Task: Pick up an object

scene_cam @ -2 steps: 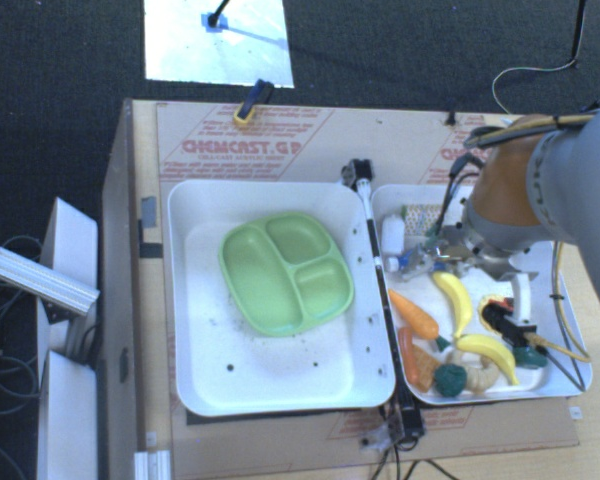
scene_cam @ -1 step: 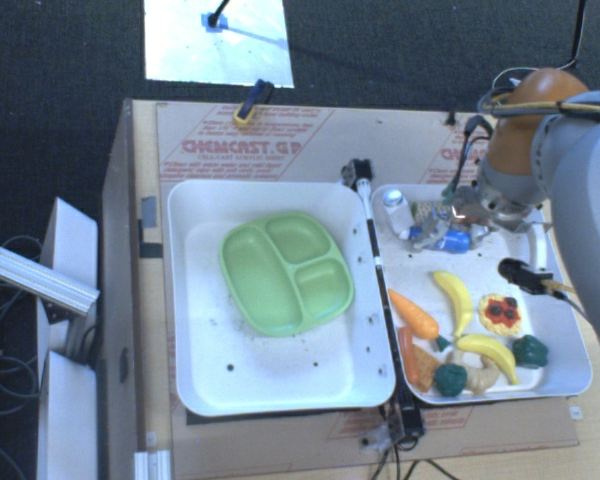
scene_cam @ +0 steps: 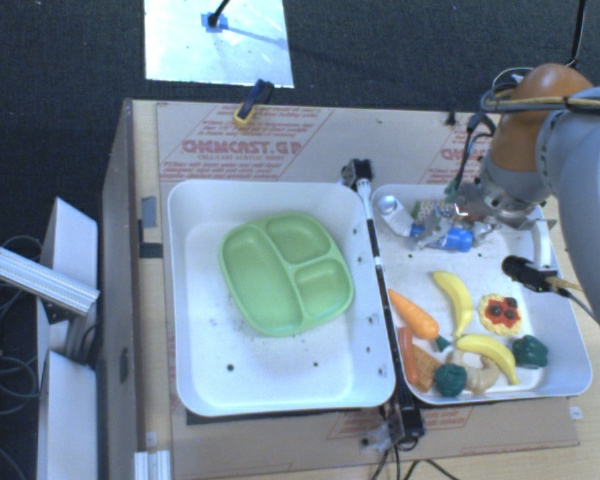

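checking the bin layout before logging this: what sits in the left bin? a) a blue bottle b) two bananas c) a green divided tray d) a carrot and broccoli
c, the left bin holds a green divided tray with three compartments, while the bananas, carrot and broccoli all lie in the right bin.
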Motion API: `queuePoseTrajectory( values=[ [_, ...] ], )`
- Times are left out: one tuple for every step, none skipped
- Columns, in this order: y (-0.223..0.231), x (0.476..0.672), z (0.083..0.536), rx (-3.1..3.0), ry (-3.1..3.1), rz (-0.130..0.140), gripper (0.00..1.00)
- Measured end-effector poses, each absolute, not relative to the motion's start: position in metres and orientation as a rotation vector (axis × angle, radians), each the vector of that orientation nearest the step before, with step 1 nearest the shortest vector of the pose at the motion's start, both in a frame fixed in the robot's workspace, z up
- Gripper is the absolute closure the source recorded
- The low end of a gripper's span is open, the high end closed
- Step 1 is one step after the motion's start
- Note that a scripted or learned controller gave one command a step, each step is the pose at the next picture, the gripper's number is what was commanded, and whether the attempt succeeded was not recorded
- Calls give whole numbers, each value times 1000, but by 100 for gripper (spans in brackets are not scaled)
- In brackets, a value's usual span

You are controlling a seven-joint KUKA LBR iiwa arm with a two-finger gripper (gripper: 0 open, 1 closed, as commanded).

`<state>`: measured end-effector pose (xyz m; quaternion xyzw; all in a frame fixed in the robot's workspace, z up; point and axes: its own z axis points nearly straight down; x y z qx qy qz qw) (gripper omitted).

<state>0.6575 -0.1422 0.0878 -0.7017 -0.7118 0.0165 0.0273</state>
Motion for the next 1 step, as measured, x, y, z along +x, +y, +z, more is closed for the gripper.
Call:
queuePoseTrajectory(
  values=[
    [-74,667,186,-2214,-2225,3,100]
  ],
)
